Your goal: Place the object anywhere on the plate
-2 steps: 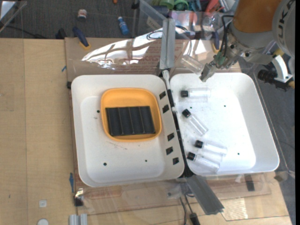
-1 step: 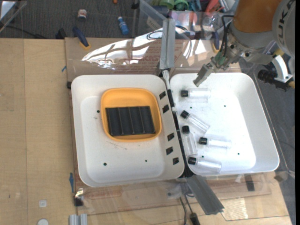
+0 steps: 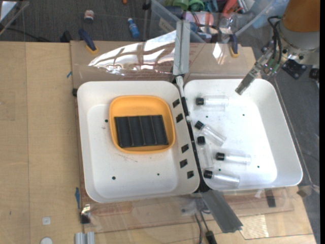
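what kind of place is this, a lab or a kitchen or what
Most likely a robot test lab, not a kitchen. Two white bins sit fixed side by side on a wooden bench, a robot arm reaches in from the right, and a clear tub of mixed plastic toys waits behind.

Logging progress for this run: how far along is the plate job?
Done: nothing, judging by the orange plate in the left bin, which carries just a dark ridged insert. In hand: the gripper hangs over the right bin's upper edge. Left: four clear vials lie there.
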`<control>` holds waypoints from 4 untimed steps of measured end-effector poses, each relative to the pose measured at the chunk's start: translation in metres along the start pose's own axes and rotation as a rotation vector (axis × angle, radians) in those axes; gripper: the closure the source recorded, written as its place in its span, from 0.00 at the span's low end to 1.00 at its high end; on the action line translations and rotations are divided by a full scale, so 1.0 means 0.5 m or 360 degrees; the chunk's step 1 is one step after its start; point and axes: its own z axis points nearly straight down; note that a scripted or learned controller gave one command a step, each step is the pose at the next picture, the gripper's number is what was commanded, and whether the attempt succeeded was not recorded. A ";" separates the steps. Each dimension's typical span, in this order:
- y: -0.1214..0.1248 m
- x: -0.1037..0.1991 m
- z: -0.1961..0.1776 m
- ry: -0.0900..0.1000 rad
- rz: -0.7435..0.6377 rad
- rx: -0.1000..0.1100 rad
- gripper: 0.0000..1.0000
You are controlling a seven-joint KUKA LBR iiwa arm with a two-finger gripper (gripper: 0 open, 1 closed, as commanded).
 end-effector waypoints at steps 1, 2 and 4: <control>0.000 -0.004 -0.025 -0.0011 0.0004 -0.0010 1.00; -0.083 -0.063 -0.255 -0.0002 -0.0312 0.0000 1.00; -0.217 -0.068 -0.333 0.0003 -0.1410 -0.0001 1.00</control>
